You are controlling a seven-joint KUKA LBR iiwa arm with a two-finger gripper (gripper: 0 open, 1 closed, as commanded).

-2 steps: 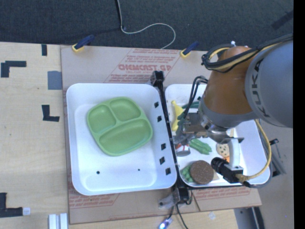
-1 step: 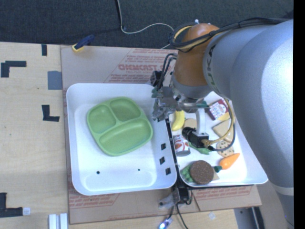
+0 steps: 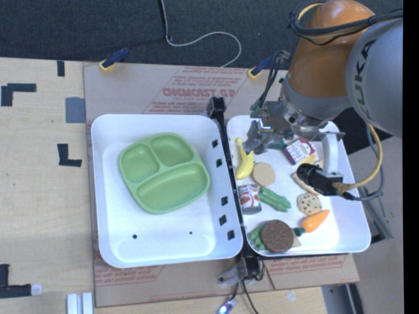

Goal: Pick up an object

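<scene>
Right of centre, the tool point(image 3: 257, 136) hangs low over the right bin point(image 3: 353, 231), fingers apparently parted and holding nothing, just above the banana point(image 3: 244, 164), presumably lined up to grasp it.

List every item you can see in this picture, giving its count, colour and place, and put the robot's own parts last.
Bins: two, white, side by side on the bench.
Divided plate: one, green, left bin.
Banana: one, yellow, right bin, near the divider.
Round biscuit: one, tan, beside the banana.
Can: one, red and white, right bin.
Pea pod: one, green, right of the can.
Burger: one, brown, front of right bin.
Cracker: one, tan.
Carrot: one, orange.
Packet: one, red and white.
Arm: one, grey and orange, over the right bin.
Gripper: one, dark, above the banana.
</scene>
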